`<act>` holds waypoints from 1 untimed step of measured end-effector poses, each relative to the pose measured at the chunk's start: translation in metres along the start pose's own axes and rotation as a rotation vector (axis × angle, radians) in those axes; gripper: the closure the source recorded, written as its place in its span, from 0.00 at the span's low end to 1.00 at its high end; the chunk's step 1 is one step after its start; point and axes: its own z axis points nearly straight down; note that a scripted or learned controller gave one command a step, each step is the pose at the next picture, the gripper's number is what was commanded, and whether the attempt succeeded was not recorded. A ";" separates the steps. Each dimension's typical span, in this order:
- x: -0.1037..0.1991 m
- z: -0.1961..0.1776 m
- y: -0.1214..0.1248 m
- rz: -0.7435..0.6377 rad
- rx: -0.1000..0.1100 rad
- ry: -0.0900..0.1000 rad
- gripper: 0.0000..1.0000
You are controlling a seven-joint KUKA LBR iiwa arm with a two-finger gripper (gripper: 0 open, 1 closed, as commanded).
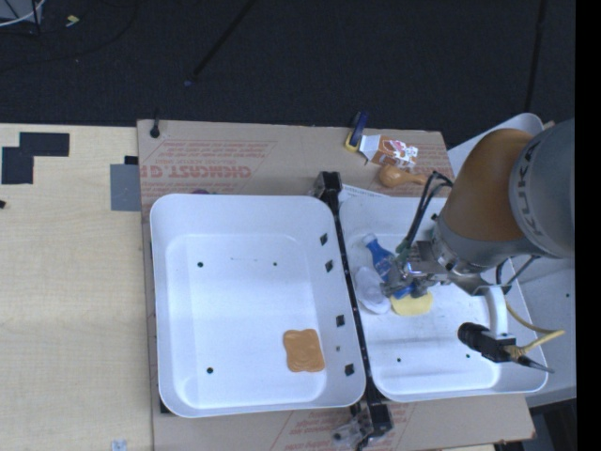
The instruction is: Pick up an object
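My gripper (pixel 404 285) hangs low over the right bin (pixel 441 379), right above a yellow object (pixel 413 304) and beside a blue object (pixel 378 255). A clear, pale item (pixel 371 299) lies just left of the yellow one. In the left bin (pixel 178 252) a flat tan-orange piece (pixel 303 349) rests near the front right corner. The arm's orange band (pixel 488 181) and wrist cover the upper right part of the right bin.
A black divider (pixel 343 289) separates the two bins. Behind the bins, on the cardboard, lie a blue-and-yellow item (pixel 356 132) and an orange-and-white package (pixel 394 163). A black-and-yellow connector (pixel 488 344) on cables hangs over the right bin's front right.
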 end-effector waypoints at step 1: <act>0.052 -0.043 0.031 -0.007 -0.012 -0.002 1.00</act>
